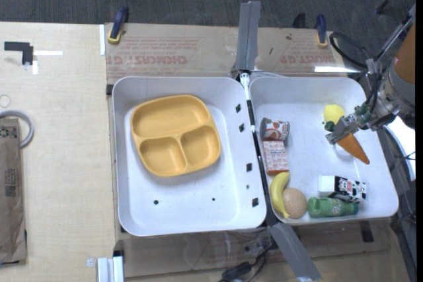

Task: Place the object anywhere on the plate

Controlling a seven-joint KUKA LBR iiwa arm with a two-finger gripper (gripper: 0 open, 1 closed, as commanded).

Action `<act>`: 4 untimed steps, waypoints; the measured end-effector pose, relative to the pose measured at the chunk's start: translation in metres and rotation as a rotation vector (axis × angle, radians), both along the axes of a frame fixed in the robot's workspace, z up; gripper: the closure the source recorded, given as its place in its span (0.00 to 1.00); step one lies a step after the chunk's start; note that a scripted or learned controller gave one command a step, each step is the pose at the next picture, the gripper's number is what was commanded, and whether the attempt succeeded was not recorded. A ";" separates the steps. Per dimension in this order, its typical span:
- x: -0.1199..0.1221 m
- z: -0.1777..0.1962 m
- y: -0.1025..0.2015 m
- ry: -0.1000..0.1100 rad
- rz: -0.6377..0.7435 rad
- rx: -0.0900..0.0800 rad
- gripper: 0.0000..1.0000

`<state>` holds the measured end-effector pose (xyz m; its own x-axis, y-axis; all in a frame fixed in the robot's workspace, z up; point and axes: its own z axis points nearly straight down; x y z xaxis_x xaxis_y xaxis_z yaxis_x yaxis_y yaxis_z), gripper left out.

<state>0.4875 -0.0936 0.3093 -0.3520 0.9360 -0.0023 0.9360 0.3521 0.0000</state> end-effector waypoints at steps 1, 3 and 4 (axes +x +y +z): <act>0.000 0.000 0.000 0.000 0.000 0.000 0.00; 0.006 -0.089 0.170 0.002 -0.511 0.000 0.00; 0.082 -0.163 0.198 0.002 -0.814 0.000 0.00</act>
